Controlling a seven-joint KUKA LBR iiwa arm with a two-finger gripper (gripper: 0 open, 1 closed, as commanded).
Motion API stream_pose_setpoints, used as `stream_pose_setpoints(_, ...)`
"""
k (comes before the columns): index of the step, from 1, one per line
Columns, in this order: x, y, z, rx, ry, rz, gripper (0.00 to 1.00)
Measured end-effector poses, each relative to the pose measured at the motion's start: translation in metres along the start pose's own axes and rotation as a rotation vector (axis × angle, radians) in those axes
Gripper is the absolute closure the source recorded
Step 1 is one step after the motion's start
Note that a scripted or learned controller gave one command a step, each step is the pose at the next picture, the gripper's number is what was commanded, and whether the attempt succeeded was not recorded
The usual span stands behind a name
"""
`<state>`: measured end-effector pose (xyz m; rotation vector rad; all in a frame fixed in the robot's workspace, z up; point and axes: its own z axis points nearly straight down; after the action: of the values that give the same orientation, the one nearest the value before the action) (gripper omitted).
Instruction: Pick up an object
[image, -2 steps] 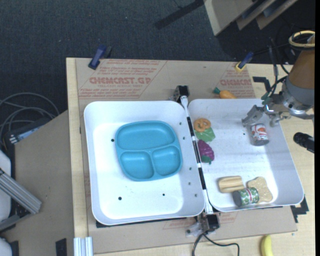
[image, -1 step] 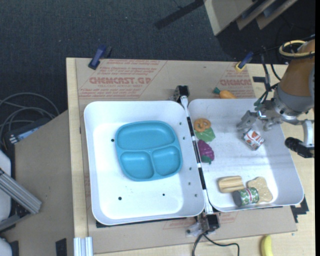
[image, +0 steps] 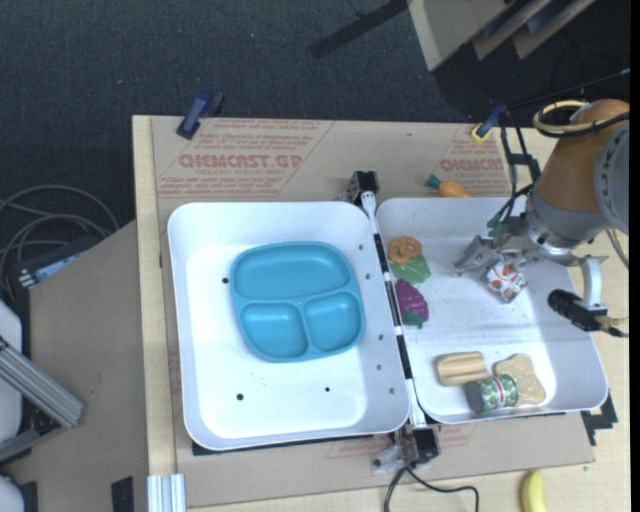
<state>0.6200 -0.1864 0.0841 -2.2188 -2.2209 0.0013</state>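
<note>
Writing: "CHEMCAST GP" printed in red, repeated across the brown board (image: 290, 150) under both bins.
Left bin (image: 200, 330): shallow white plastic, rounded corners, well left of the gripper; holds a smooth blue three-compartment plate (image: 297, 300).
Right bin (image: 570, 375): same white plastic, under the gripper.
Pretzel (image: 404, 247): knotted, tan, left of the gripper, touching a green leafy piece (image: 410, 268); lumpy purple piece (image: 411, 303) below them.
Bun (image: 459, 367): tan, oblong, below-left of the gripper.
Can (image: 493, 392): green-labelled cylinder on its side; label unreadable.
Toast slice (image: 524, 375): tan, just right of the can.
Gripper (image: 490, 254): metal fingers spread apart, holding nothing.
Task object: small red-and-white item (image: 505, 281), just below-right of the fingertips; contact unclear.
</note>
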Motion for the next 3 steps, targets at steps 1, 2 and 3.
stream_pose_setpoints(1,-0.03,0.047,-0.001,0.011,0.016,-0.002,0.0)
stream_pose_setpoints(2,-0.038,0.048,-0.093,-0.008,-0.004,0.0,0.0)
stream_pose_setpoints(3,-0.036,-0.004,-0.025,0.001,0.002,0.0,0.0)
